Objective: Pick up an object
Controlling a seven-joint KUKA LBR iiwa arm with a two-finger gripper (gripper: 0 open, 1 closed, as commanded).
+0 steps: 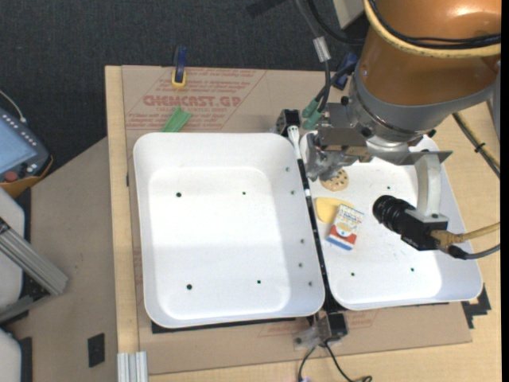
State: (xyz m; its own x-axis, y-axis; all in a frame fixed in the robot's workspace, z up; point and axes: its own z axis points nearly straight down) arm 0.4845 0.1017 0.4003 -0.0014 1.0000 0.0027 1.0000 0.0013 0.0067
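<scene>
While the gripper hovers beside the cookie, its closure cannot be told

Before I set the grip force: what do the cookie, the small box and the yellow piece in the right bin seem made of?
Cookie: matte tan disc with dark specks, possibly toy plastic.
Small box: printed cardboard by its flat faces, likely.
Yellow piece: smooth, slightly glossy, probably plastic or foam.
Right bin: smooth white plastic, apparently.

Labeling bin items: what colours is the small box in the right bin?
White with orange-red and blue print, the small box; camera view.
</scene>
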